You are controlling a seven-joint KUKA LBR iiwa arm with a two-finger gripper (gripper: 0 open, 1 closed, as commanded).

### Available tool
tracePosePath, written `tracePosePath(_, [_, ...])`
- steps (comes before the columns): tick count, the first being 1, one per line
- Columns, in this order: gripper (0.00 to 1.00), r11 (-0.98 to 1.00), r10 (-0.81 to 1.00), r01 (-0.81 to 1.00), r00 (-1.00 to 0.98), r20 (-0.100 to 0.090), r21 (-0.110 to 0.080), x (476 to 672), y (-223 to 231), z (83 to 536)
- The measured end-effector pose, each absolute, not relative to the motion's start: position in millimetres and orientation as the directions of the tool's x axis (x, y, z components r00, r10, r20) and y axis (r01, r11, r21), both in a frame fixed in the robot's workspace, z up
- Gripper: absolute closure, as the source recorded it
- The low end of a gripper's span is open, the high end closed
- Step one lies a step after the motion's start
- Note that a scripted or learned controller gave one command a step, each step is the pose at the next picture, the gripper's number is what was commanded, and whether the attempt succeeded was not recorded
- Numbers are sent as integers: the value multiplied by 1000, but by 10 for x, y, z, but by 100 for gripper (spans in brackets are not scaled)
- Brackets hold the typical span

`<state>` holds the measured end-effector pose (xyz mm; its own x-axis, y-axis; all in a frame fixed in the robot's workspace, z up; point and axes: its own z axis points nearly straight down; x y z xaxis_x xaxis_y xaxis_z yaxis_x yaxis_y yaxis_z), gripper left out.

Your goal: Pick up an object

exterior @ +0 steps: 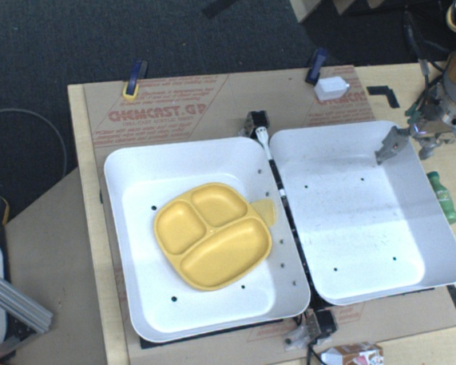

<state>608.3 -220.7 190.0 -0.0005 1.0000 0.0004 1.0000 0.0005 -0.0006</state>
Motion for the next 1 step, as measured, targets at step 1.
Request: tracePosePath(1, [0, 3, 1000, 1000, -3, 1, 4, 5371, -1711, 2725])
